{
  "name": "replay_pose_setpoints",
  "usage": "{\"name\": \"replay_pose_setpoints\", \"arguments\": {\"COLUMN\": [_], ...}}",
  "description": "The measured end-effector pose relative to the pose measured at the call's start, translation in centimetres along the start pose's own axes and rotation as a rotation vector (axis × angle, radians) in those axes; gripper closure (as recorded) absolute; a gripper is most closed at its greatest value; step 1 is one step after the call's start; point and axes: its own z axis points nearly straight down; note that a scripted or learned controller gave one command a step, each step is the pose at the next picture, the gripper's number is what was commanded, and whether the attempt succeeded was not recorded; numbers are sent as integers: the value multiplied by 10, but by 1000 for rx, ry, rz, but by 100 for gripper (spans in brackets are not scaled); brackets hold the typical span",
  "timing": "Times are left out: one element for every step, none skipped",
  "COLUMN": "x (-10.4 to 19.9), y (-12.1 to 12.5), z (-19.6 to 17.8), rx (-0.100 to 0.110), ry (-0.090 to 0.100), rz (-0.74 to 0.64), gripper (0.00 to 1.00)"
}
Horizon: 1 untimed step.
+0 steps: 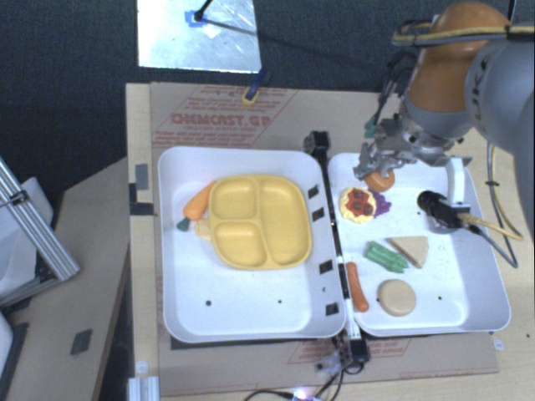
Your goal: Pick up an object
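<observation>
My gripper point(378, 174) hangs over the far left corner of the right bin point(485, 307), pointing down. A small round orange piece point(383, 180) sits between its fingertips, and the gripper is shut on it. Just below lies a yellow disc with red topping on a purple leaf point(359, 205). Nearer the front of the same bin are a green vegetable piece point(386, 256), a tan toast triangle point(410, 249), a red sausage point(357, 285) and a round tan bun point(396, 296).
The left bin point(180, 307) holds a yellow divided plate point(255, 222), with an orange carrot point(198, 200) and a small green bit point(181, 223) at the plate's left edge. A black hinged divider point(330, 224) runs between the bins.
</observation>
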Motion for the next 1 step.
{"name": "replay_pose_setpoints", "arguments": {"x": [3], "y": [-6], "z": [2], "rx": [0], "ry": [0], "rz": [-1], "gripper": [100]}}
